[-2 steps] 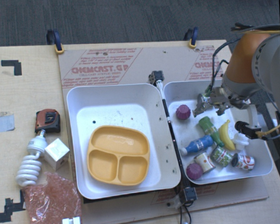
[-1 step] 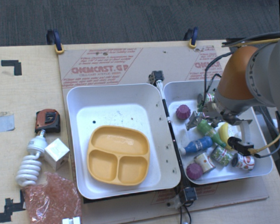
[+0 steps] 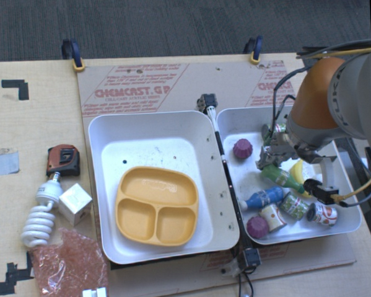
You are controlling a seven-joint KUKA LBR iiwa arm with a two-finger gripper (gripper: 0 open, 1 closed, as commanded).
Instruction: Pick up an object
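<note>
Reaching into the right bin [image 3: 233,120] from its far side, we see the tool [image 3: 271,157] hang just above a green bottle [image 3: 280,176], likely lining up a grab; its spread we cannot tell.

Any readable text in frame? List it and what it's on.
"CHEMCAST GP", red print repeated on the brown sheet under the bins; a cropped repeat shows at its right end.
The finer red lines around it: too blurred to read.
Labels on the can and bottle in the right bin: too small to read.
Tape measure: nothing legible.
</note>
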